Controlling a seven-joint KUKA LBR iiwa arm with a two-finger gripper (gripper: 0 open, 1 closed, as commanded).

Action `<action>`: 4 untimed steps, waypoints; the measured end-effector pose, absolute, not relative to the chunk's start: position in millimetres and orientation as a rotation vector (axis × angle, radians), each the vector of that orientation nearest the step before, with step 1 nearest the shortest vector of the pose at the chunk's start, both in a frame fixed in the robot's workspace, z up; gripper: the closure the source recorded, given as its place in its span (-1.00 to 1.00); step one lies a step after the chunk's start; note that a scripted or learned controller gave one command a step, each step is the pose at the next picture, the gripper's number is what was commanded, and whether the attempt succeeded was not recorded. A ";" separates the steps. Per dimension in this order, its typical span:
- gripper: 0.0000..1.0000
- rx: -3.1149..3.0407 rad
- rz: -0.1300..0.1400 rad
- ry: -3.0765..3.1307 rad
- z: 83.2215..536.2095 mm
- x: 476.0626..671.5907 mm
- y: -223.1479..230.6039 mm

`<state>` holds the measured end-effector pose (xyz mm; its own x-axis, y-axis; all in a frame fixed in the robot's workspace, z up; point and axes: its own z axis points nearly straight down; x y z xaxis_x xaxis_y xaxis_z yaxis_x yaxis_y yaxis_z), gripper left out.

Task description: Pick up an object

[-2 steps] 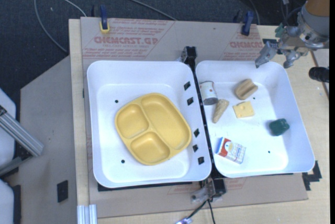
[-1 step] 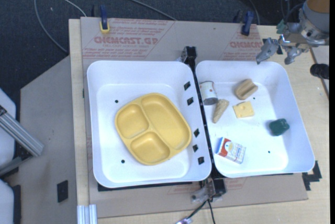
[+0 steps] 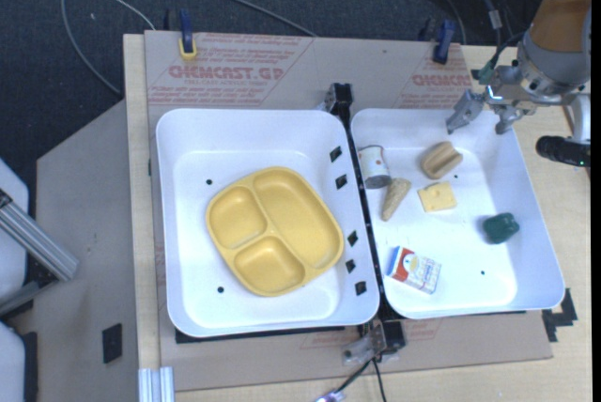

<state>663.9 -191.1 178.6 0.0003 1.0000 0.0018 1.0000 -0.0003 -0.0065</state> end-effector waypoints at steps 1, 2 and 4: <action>-1.00 -2.215 0.006 -2.218 115.5 663.9 -186.3; -1.00 -2.217 0.003 -2.221 83.4 663.7 -185.3; 1.00 -2.226 -0.005 -2.226 162.9 665.7 -188.9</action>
